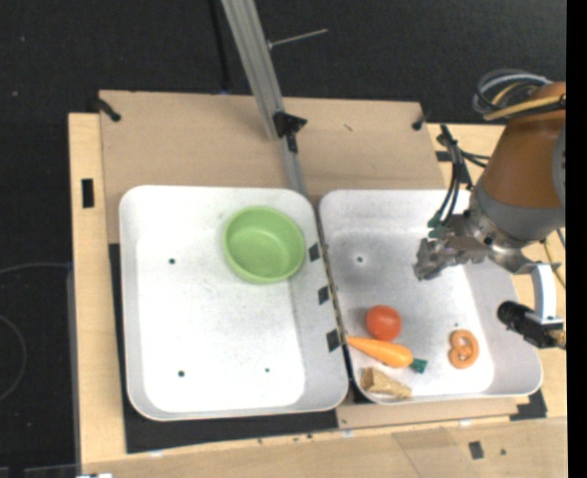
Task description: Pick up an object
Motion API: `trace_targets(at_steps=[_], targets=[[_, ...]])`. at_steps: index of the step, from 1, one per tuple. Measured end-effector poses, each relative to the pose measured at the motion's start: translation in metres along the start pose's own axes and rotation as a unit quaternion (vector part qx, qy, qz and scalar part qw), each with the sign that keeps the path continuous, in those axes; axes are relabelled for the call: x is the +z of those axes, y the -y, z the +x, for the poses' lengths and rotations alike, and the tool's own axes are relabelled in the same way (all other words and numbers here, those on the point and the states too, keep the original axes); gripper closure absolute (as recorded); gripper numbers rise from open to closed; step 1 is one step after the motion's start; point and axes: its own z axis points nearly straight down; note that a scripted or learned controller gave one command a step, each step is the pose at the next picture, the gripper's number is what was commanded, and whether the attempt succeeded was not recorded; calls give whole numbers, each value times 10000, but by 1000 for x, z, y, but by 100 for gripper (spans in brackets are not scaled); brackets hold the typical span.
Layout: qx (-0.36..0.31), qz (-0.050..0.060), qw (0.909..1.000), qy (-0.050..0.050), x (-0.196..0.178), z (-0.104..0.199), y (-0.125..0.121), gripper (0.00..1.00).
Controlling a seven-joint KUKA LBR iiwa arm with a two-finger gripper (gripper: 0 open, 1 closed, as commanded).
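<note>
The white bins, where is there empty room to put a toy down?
Most room is in the left white bin, all around the round green plastic bowl. In the right white bin the back part is bare. Its front is crowded: red tomato, orange carrot, tan bread piece, orange pretzel.

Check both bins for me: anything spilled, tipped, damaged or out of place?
Nothing stands out. The green plastic bowl sits upright in the left white bin. The red tomato, orange carrot, tan wedge and orange pretzel lie clustered in the right white bin.
</note>
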Motion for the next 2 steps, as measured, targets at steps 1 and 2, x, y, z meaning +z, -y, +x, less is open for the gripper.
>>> trace_targets(at_steps=[1,2], targets=[[-10,-18,10000,-1,-15,47,-22,100],[-5,-11,10000,-1,-8,90,-41,100]])
